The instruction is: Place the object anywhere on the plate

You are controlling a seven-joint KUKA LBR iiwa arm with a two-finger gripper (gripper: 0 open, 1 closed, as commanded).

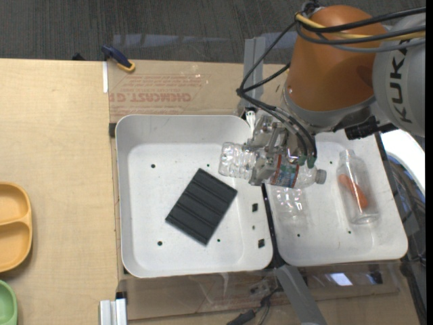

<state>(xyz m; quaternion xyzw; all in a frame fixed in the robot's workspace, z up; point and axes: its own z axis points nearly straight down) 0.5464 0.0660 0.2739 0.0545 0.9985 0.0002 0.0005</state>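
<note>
Beneath the gripper [270, 156] lies a clear bottle [260, 166].

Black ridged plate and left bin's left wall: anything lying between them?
Nothing; in the camera view, bare white floor runs from the black ridged plate to the left bin's wall.

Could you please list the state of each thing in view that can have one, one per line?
Gripper: over the seam between the bins, shut on the clear plastic bottle.
Clear plastic bottle: lying sideways, crumpled, held between the fingers.
Black ridged plate: flat in the left bin, nothing on it.
Clear tube: lying in the right bin, orange item inside.
</note>
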